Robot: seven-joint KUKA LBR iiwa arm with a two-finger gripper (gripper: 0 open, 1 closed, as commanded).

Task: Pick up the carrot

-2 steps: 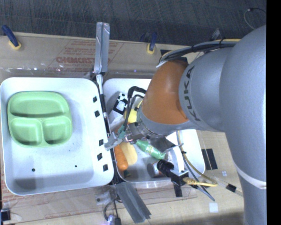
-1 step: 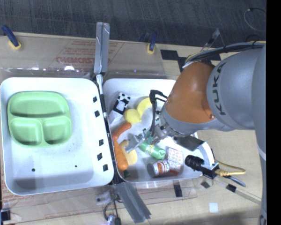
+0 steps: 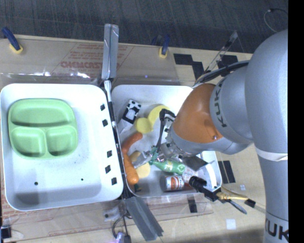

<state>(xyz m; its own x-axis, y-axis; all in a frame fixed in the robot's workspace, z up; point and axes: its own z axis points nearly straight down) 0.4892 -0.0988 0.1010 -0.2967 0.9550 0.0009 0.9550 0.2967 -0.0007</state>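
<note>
Orange carrot lying in right bin, left of tool

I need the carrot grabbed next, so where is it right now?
The carrot lies in the right bin, along its left wall near the front, just left of the green bottle.

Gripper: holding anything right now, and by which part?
Cannot be told. The gripper sits low in the right bin beside the carrot, its tip lost in clutter.

Black letters "KU" read on the grey arm beside the orange band. Red printing on the cardboard sheet behind the bins is illegible.
</note>
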